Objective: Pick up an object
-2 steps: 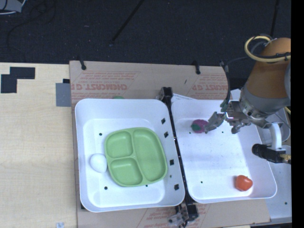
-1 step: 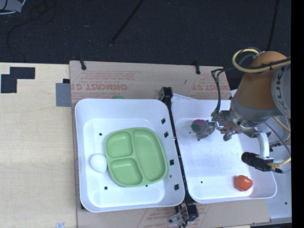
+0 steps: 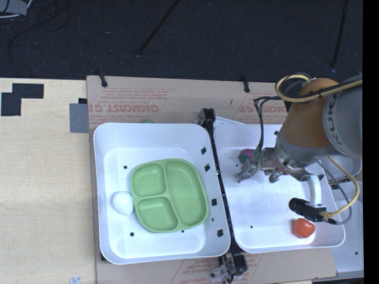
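At the left, the left bin (image 3: pixel 112 141) lies on a printed cardboard sheet (image 3: pixel 130 102) that spreads under both bins. Low on this bin's left side rests a white ball (image 3: pixel 123 203), round, with no long axis to tell, and it touches or nearly touches the left edge of a green plate (image 3: pixel 169 194). The plate is a rounded rectangle with three compartments, lying flat in the middle of the bin. Its longest compartment runs along its right side, so its long axis goes from the far wall toward the near wall, leaning slightly toward the near right corner.

Past the divider comes the right bin (image 3: pixel 260 218). In its far left part lies a small purple and green thing (image 3: pixel 247 155), too blurred to tell which way it points. Just below and beside it in the view is the gripper (image 3: pixel 246 173), reaching leftward into the bin; whether the claw is open or closed cannot be told, and nothing can be seen held in it. Near the bin's near right corner sits an orange-red thing (image 3: pixel 304 228), roundish, a little wider than tall, well apart from the gripper. The arm (image 3: pixel 308 123) comes in from the right above the far side of this bin
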